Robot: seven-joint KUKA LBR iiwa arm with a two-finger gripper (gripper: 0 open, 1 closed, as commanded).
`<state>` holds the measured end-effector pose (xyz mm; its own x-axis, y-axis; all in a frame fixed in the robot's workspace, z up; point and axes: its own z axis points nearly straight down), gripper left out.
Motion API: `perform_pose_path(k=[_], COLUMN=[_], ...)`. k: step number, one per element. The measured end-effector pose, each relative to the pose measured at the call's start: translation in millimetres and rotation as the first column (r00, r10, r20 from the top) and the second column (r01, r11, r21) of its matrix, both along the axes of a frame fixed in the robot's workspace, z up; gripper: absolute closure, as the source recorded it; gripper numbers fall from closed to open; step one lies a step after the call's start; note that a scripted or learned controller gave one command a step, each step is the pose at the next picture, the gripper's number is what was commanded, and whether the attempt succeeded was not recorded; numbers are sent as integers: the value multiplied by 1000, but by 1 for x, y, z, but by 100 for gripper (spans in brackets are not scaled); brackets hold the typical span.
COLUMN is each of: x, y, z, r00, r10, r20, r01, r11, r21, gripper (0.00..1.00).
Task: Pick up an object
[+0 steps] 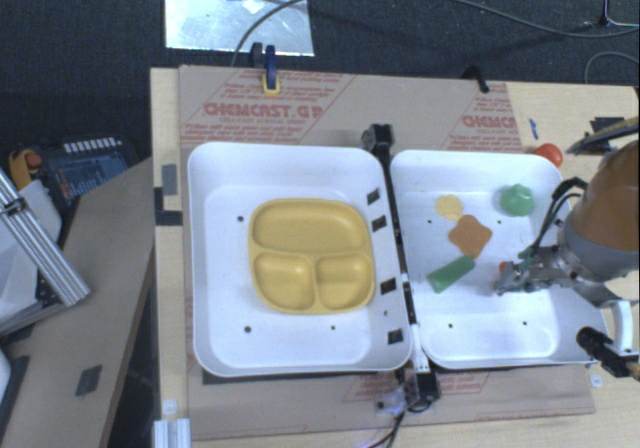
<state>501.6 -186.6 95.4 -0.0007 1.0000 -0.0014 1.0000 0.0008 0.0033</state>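
Yellow plastic fills the left bin (215,336) as a divided tray (305,254); the pickable pieces lie in the right bin (500,341), at the frame's right. There a green block (450,273) sits just below an orange piece (469,234), with a yellow disc (449,206) and a green round piece (517,200) above. The gripper (512,279) hangs low just right of the green block; whether its jaws are parted I cannot tell. A good grasp probably means centring over that block, apart from the orange piece, then descending straight.
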Motion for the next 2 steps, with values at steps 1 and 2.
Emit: perform_pose_path(k=[1, 2], x=[0, -5], y=[2, -7], z=[64, 116], r00=[1000, 1000], r10=[3, 2], r20=[4, 3], r01=[-3, -2], r11=[1000, 1000], r21=[-1, -1], gripper=[100, 100])
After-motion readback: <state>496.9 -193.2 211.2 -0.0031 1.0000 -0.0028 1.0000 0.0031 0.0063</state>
